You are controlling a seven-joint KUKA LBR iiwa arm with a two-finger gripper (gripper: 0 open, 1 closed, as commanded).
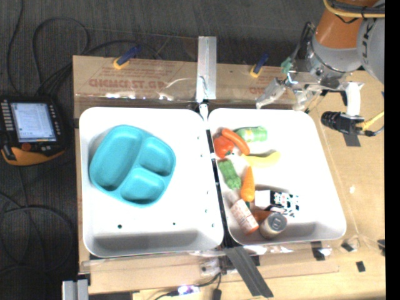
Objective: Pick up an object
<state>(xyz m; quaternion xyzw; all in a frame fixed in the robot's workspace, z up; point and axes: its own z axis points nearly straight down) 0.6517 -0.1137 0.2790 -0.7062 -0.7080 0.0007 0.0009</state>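
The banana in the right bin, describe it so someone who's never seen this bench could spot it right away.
Look in the right bin, the one crowded with small items. In its upper middle, just below the green bottle, lies the banana. It is the only pale yellow, curved piece there; its neighbours are orange, red or green.

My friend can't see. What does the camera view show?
A robot gripper hovers above the far edge of the right bin, which holds toy food and small containers. The left bin holds a blue divided tray.
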